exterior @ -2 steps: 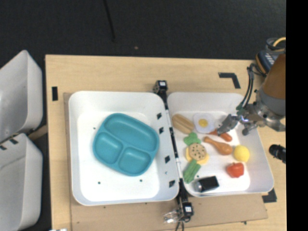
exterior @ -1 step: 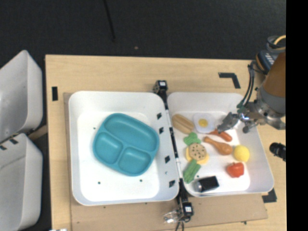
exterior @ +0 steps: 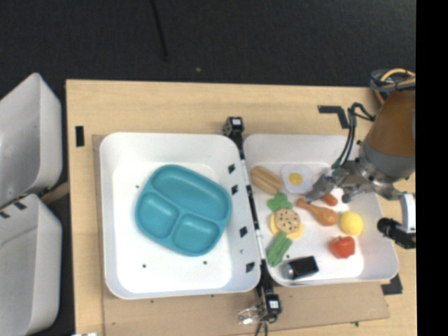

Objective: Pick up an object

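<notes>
My gripper (exterior: 333, 190) is low in the right bin (exterior: 378, 261), near its right side, and stands open. It hovers just above the thick end of an orange-brown drumstick (exterior: 318, 211) and a small red-orange piece (exterior: 330, 200). Nothing sits visibly between its fingers. Close by lie a yellow lemon (exterior: 351, 223), a red pepper (exterior: 342, 247) and a fried egg (exterior: 297, 180).
The right bin also holds a tan bread roll (exterior: 264, 180), a round cookie (exterior: 286, 220), green pieces (exterior: 278, 246) and a black block (exterior: 302, 267). A blue divided plate (exterior: 183, 209) lies in the left bin (exterior: 119, 271). A ridge with clips (exterior: 245, 208) separates the bins.
</notes>
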### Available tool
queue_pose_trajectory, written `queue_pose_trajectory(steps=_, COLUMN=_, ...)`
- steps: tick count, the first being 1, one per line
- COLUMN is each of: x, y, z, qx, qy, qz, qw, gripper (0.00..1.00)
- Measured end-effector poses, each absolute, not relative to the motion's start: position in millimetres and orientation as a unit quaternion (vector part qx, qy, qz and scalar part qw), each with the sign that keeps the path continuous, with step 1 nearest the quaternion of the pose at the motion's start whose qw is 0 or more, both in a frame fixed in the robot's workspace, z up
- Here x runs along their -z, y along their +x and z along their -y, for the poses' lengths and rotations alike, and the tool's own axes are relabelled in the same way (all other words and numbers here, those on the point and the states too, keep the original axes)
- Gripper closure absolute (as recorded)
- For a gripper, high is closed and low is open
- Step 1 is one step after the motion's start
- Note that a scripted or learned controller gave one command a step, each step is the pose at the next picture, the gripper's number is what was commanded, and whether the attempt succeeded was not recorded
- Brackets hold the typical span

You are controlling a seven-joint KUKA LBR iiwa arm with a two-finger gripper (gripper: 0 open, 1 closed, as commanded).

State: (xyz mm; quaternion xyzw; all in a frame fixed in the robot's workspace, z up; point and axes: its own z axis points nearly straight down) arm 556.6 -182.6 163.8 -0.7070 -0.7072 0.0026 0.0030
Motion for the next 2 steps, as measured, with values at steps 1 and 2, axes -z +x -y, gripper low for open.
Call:
queue_pose_trajectory(steps=1, x=-97.6, y=551.0, z=184.4, qx=-0.0029, qy=-0.707, qz=0.707, qw=0.004, gripper=0.00)
queue_pose_trajectory(steps=2, x=-97.8, y=551.2, z=185.0, qx=-0.0012, qy=-0.709, qz=0.706, qw=0.002, gripper=0.00)
